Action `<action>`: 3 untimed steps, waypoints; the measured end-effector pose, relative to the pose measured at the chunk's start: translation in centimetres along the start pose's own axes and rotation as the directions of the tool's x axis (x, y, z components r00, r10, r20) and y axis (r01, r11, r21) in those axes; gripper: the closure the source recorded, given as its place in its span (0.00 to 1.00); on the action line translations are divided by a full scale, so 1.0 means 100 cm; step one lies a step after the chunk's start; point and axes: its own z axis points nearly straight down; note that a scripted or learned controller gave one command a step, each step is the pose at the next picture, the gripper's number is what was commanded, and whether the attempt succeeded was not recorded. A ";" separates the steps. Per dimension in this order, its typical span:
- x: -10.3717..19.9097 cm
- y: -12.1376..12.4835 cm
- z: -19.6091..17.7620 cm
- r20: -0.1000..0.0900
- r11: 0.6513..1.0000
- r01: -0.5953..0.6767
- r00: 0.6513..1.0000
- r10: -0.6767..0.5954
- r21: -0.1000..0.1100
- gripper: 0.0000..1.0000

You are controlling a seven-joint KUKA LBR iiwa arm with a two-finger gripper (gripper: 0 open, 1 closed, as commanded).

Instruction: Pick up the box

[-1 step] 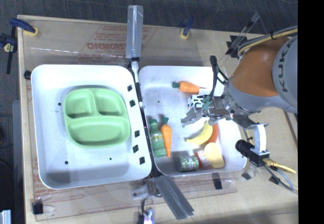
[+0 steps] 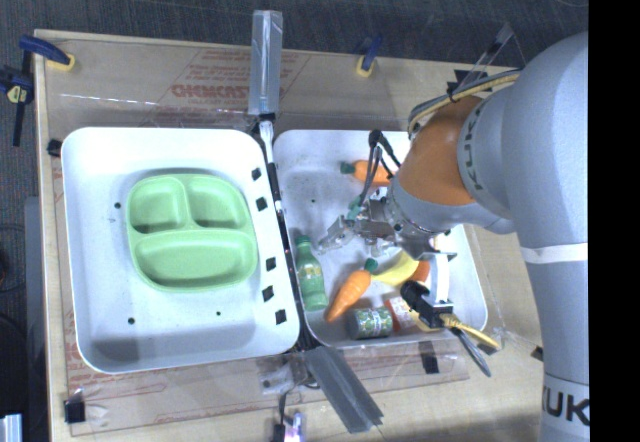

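Note:
My gripper (image 2: 348, 227) hangs low over the middle of the right bin (image 2: 300, 155), at the end of the grey arm with its orange band. A small red and white box (image 2: 401, 309) lies near the bin's front right, partly hidden by the wrist, between a can (image 2: 372, 322) and the bin wall. The box sits below and to the right of the gripper, apart from it. Nothing shows between the gripper's tips.
Close to the gripper lie a yellow banana (image 2: 397, 270), an orange carrot (image 2: 346, 293) and a green bottle (image 2: 308, 275) along the bin's left wall. Another orange item (image 2: 352, 168) lies at the back. The left bin (image 2: 90, 320) holds a green divided tray (image 2: 192, 230).

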 end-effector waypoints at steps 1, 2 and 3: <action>0.048 0.063 0.004 -0.001 0.952 -0.307 0.952 0.307 -0.001 0.00; 0.011 0.010 0.004 0.000 0.946 -0.325 0.946 0.325 0.000 0.00; 0.042 0.099 0.003 -0.001 0.942 -0.336 0.942 0.336 0.000 0.00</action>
